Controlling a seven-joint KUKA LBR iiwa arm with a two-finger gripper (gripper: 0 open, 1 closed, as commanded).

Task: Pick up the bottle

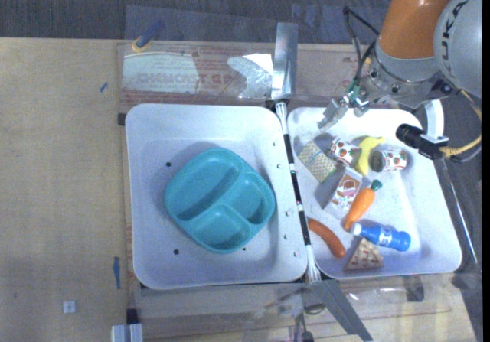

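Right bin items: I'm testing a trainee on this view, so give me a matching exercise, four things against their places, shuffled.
Things:
1. bottle
2. carrot
3. sausage
4. pizza slice

Places:
A. at the near edge of the right bin, just below the blue-and-white item
B. near the bin's left wall, lying slantwise
C. mid-bin, orange with a green top end
D. lying on its side toward the near right part of the bin

Pairs: 1-D, 2-C, 3-B, 4-A
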